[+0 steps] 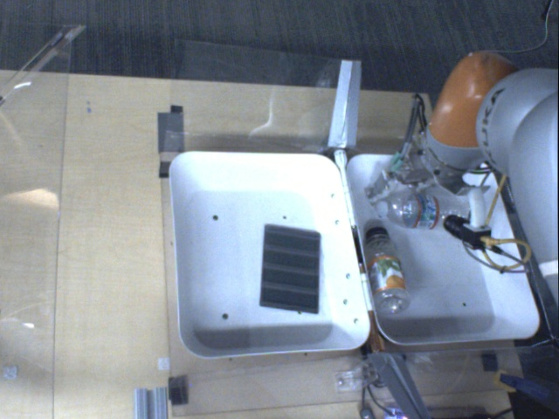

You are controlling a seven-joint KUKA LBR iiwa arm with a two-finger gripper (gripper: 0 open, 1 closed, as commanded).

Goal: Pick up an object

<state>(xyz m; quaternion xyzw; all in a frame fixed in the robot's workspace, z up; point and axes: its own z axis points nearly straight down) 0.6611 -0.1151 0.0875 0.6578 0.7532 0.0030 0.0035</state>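
Table [96, 260] of pale wood carries two shallow white bins side by side. The left bin [201, 234] holds one thing, a flat dark ribbed pad [291, 268] lying a little right of its middle, well apart from the arm. The right bin [489, 312] holds two clear plastic bottles: one with an orange label and dark cap [385, 270] lies along the bin's left wall, touching or just beside it, and a second clear bottle with a blue label [413, 210] lies on its side near the back of the bin. The gripper [403, 178] hangs at that second bottle's upper end, below the grey arm and its orange band [460, 97]. Glare and clutter at the wrist hide the fingers, so I cannot tell how far they are parted or whether they have hold of anything; the bottle seems to lie on the bin floor. The likely target is that blue-labelled bottle. My worry is that a smooth round bottle may roll or squirt out as the fingers close, especially if caught near its end and not across its middle. Thin plastic may also buckle and slip. Loose cables [489, 243] trailing beside the wrist could drag across the bin.
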